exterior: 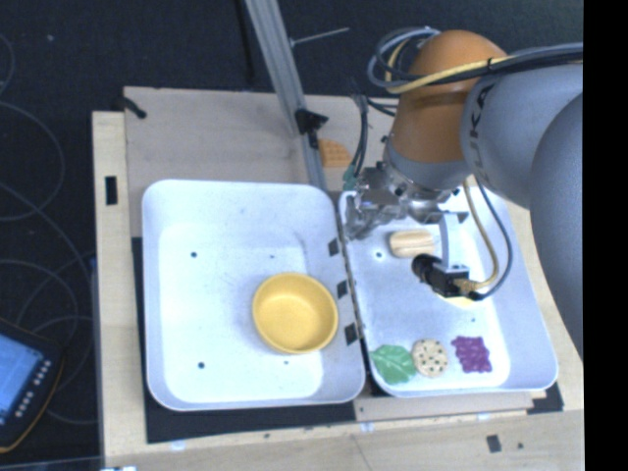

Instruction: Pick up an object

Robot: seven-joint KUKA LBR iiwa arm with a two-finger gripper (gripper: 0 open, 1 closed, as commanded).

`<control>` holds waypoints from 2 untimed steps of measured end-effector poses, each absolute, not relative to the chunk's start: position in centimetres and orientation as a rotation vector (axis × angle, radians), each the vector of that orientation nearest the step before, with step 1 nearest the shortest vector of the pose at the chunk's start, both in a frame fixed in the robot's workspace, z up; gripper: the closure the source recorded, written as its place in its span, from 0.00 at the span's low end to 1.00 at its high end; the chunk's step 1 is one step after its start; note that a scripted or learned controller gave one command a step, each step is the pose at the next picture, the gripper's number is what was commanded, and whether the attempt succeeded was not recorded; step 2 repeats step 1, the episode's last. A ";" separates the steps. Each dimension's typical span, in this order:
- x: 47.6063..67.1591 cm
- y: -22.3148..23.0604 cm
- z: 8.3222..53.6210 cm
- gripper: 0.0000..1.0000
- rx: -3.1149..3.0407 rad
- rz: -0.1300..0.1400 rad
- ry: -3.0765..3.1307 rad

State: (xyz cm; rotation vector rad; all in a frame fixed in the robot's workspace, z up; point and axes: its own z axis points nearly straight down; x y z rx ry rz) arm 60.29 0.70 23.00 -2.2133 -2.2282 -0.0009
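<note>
The grey arm (530, 116) reaches over the right bin (520, 361); whether its gripper (368, 209) is clenched cannot be told. A yellow bowl (294, 312) sits in the left bin (177, 234). A tan roll (412, 242) lies just beside the gripper; leaf (392, 363), cookie (429, 357) and purple grapes (472, 353) line the near edge.

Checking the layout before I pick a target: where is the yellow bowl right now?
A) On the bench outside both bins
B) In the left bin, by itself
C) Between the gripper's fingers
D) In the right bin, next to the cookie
B: the yellow bowl sits on the floor of the left bin, alone, while the cookie lies in the right bin near its front edge.
</note>
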 end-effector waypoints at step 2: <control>59.2 5.1 22.5 1.00 -2.213 -0.001 -2.228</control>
